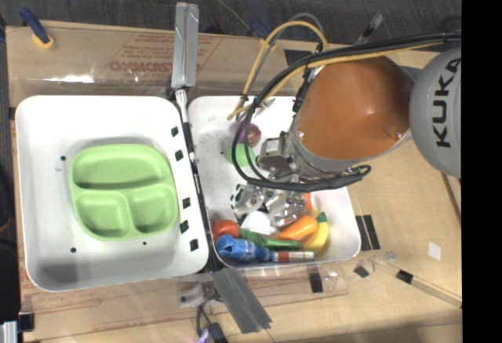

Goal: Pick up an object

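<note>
My gripper (263, 202) is down in the right bin (210, 125), just above a heap of small toys at the bin's near end. The heap holds an orange carrot-like piece (300, 228), a yellow piece (319, 235), a blue object (235, 249), a red-orange ball (223, 228), a white piece (256, 222) and a marker-like stick (292, 257). A green object (236, 155) and a purple-and-white round one (252, 133) lie further back, partly behind cables. The orange wrist band (353, 110) covers the bin's right half.
The left bin (39, 176) holds a green divided tray (123, 191). A grey metal divider bar (185, 43) stands at the far end between the two bins. Black and yellow cables (271, 43) arc over the right bin's far side.
</note>
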`<state>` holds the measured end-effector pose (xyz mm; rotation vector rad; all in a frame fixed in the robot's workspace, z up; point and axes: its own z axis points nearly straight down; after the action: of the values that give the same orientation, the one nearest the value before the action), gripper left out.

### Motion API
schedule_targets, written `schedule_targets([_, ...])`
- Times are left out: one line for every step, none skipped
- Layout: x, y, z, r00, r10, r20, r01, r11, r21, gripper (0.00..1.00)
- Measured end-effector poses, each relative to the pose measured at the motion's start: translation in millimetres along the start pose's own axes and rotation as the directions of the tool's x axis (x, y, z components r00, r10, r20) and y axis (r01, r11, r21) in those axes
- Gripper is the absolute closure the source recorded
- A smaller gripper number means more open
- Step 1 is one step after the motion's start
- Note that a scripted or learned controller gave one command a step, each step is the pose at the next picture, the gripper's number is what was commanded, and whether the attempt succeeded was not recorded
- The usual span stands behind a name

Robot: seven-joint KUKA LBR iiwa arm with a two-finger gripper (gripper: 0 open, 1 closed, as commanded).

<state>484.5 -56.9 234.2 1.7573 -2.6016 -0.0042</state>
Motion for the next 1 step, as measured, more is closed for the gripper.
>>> schedule_targets([22.2, -57.0, -6.3, 0.967, -0.255, 0.0, 0.255, 0.967, 0.005, 1.0])
